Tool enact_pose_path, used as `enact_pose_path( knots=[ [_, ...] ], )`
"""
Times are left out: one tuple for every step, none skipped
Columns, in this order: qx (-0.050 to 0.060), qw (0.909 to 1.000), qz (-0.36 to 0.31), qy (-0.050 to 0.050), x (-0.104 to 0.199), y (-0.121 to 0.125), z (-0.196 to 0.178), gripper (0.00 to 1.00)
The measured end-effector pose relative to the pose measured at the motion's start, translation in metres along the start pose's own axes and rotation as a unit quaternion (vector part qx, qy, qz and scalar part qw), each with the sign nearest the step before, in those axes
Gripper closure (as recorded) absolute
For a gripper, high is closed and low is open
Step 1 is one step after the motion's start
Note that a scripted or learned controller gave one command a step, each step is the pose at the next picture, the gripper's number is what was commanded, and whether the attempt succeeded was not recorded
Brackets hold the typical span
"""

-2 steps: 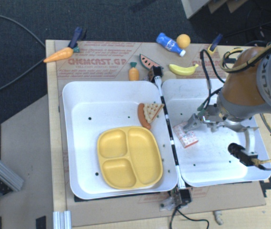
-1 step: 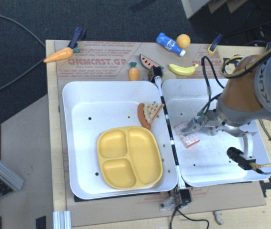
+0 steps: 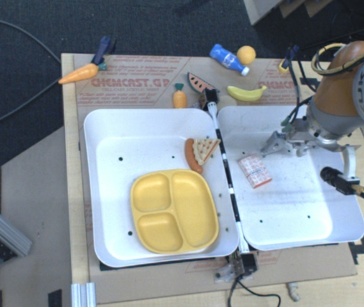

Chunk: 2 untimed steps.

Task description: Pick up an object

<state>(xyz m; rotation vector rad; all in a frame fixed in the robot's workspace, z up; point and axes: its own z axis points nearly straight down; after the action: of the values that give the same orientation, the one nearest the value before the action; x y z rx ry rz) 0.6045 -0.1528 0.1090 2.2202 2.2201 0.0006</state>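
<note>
Gripper [image 3: 283, 141]: low over the right bin [image 3: 335, 232], far side.
Jaws: spread apart, nothing between them.
Red-and-white packet [image 3: 254, 171]: just near-left, untouched.

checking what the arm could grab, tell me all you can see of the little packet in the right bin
The packet is a small flat rectangle, white with a red-pink printed pattern, looking like paper or thin card. It lies flat and skewed on the floor of the right bin, in its left half, near the divider. Nothing touches it; the pincer is up and to its right, apart.
</note>
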Motion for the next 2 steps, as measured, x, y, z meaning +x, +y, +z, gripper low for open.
enact_pose_path(
  knots=[
    [-0.005, 1.0, 0.0, 0.0, 0.043, -0.034, 0.02, 0.0],
    [0.0, 1.0, -0.001, 0.0, 0.025, 0.062, 0.014, 0.0]
  ],
)
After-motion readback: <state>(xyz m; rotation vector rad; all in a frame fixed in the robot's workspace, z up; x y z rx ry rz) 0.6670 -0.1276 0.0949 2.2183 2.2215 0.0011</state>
